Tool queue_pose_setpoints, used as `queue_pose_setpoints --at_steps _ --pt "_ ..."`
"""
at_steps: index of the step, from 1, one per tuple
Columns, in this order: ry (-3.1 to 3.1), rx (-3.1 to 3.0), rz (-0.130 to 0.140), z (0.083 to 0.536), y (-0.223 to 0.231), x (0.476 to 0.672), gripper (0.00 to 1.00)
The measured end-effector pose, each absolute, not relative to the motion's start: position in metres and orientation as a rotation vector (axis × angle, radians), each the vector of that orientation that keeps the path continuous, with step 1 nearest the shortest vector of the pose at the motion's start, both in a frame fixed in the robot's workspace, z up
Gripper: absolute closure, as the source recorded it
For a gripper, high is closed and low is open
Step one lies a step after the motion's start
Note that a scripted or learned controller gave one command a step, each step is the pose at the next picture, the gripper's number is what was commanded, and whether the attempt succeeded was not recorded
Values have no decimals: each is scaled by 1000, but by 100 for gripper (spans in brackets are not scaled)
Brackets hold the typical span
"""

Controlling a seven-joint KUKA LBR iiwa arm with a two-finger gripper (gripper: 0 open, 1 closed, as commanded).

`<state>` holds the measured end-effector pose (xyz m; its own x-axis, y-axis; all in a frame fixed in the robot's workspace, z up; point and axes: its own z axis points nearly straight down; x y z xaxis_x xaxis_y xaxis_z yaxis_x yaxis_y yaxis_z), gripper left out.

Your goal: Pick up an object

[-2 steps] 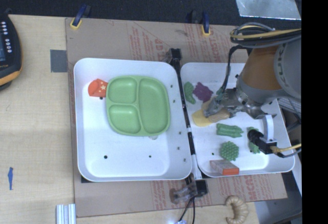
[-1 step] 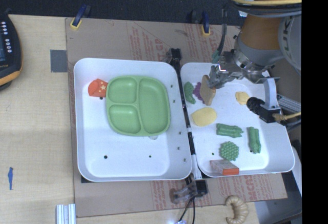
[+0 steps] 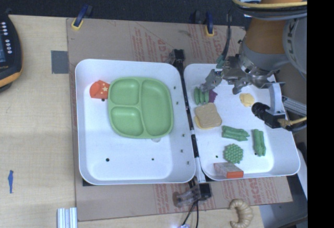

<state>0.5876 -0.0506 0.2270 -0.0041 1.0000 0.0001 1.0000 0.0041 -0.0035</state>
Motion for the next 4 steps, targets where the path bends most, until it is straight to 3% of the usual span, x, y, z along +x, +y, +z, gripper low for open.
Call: queue_pose_setpoints --at_steps 1,2,3,4 --pt "-2218 -2214 12 190 -68 539 0" --pt "-2220 -2216 11 133 -104 554 0" --pt "-2226 -2212 3 93 -97 563 0" --pt "-2228 -2220 -5 108 -99 566 100"
